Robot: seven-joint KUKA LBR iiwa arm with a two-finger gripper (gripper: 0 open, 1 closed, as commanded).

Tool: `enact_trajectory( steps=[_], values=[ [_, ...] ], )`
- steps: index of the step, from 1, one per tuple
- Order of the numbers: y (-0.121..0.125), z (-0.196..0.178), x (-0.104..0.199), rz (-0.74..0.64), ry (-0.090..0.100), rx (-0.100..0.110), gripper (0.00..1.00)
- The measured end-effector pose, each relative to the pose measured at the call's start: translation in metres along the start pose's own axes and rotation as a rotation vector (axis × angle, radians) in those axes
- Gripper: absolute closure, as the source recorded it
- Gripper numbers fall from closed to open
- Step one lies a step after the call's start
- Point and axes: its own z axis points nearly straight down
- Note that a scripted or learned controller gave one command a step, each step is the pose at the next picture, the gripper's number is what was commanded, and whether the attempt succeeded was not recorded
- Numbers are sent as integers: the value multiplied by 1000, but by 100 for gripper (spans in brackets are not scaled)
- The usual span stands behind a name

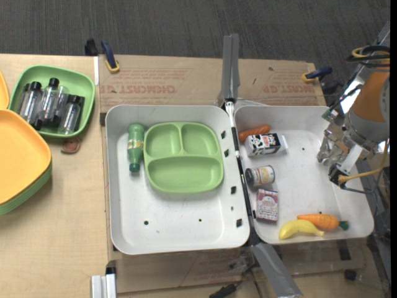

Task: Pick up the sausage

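The sausage (254, 131) is a short reddish-orange link lying at the back left of the right bin (310, 120), just behind a small black-and-white milk carton (265, 143). My gripper (334, 160) hangs over the right side of that bin, close to its right wall and well to the right of the sausage. Nothing shows in its grasp. The grey arm with its orange band (372, 101) rises behind it at the view's right.
The right bin also holds a small can (260, 176), a pink box (267, 204), a banana (299, 229) and a carrot (319, 221). In the left bin lie a green divided plate (183, 156) and a green bottle (134, 146). A green tray of bottles (53, 101) and orange plates (22, 160) sit far left.
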Motion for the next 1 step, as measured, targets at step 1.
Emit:
enact_trajectory(
  steps=[1],
  values=[
    [24,-26,26,313,0,-1,100]
  ],
)
